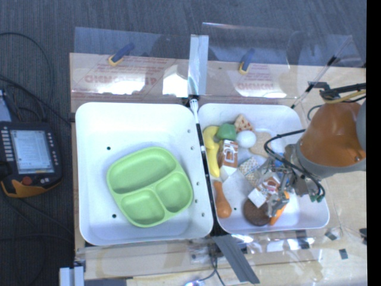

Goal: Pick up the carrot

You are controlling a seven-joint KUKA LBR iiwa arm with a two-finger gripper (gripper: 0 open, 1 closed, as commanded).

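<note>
The carrot [277, 211], bright orange and slim, lies near the front of the right bin [309, 219], beside a round brown cookie [256, 214]. My gripper [274, 194] hangs low directly over the carrot's upper end and hides part of it. The grey arm with its orange band [333, 137] reaches in from the right.
Crowded into the right bin are a banana [211, 148], a green piece [226, 131], a white egg [246, 139], a cracker [242, 123], small packets [228, 155] and a long orange-brown piece [222, 202]. A green divided plate [150, 186] sits in the left bin [95, 136].
</note>
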